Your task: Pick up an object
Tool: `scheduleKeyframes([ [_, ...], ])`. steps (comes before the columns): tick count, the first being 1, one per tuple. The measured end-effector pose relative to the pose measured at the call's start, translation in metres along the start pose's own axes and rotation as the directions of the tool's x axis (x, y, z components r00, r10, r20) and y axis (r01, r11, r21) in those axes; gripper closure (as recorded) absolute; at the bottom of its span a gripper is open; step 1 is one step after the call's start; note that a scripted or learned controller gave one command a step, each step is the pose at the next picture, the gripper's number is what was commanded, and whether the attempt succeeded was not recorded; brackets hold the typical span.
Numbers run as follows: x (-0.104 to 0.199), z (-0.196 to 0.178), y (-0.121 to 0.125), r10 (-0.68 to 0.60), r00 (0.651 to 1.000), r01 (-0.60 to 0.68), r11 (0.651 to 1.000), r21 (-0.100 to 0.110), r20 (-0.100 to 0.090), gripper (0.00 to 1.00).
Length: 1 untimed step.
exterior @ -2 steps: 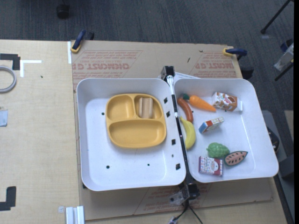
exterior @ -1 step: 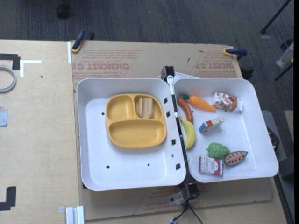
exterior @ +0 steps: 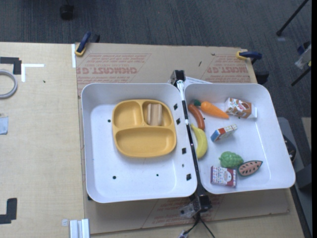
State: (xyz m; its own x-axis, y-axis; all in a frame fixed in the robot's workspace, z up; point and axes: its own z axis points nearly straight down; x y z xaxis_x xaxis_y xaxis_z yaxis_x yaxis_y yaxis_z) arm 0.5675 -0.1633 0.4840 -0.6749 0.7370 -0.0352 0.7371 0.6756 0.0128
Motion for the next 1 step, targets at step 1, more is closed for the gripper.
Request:
scheduleKeyframes([
  [1, -0.0011, -0.0098, 0.0010, -0.001, 1.000, 0.001, 1.000, -0.002, 0.004, 1.00],
])
